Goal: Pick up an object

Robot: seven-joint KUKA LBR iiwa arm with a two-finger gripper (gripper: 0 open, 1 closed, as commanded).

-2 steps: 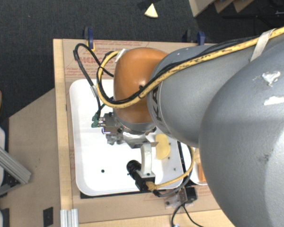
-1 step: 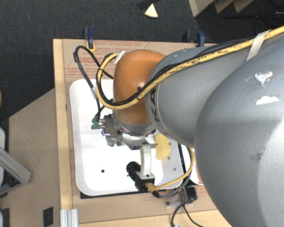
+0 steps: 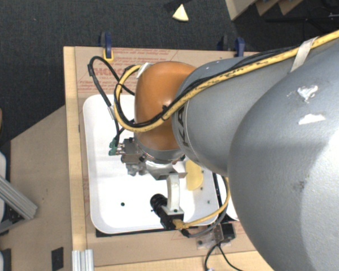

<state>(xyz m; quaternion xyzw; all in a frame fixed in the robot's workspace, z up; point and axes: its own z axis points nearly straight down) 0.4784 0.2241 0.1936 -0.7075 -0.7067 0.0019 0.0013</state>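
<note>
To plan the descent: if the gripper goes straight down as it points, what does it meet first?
Probably the white bin floor below the gripper; the wrist hides the exact spot.

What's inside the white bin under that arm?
A pale yellow object and a small dark speck lie in the white bin. The arm covers much of its floor, so more may be hidden.
</note>
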